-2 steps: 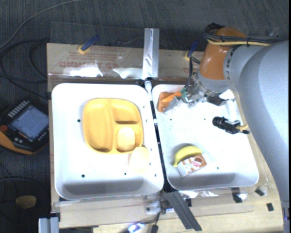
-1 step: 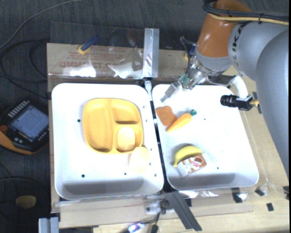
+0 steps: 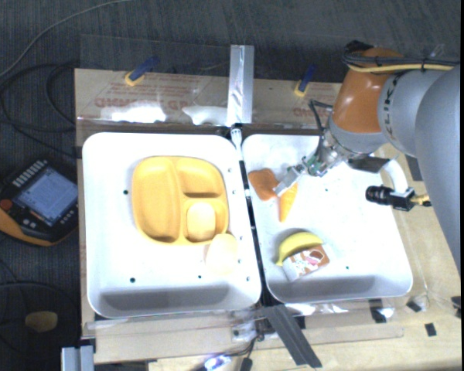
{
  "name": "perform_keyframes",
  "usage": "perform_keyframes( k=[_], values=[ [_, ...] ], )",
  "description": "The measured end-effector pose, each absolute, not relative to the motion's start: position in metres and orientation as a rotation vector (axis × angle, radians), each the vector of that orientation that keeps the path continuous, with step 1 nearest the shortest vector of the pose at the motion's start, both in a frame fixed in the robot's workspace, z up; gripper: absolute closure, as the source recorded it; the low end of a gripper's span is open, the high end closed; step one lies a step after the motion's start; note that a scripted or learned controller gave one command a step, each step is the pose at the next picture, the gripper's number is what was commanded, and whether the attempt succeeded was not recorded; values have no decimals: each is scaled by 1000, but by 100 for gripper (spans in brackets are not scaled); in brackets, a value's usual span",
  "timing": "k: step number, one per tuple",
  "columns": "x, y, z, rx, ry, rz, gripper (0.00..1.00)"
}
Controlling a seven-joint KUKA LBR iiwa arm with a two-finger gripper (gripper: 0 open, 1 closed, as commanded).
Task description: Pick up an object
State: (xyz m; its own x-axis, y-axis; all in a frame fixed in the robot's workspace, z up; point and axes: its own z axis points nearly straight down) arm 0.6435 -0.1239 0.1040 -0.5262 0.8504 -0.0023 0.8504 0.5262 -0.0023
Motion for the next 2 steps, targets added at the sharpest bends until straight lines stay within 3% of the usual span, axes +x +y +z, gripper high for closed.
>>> perform_keyframes(
  k=[1, 2],
  values=[
    [669, -134, 133, 1521, 2746, 1, 0],
    [658, -117, 91, 1366, 2817, 0, 0]
  ],
)
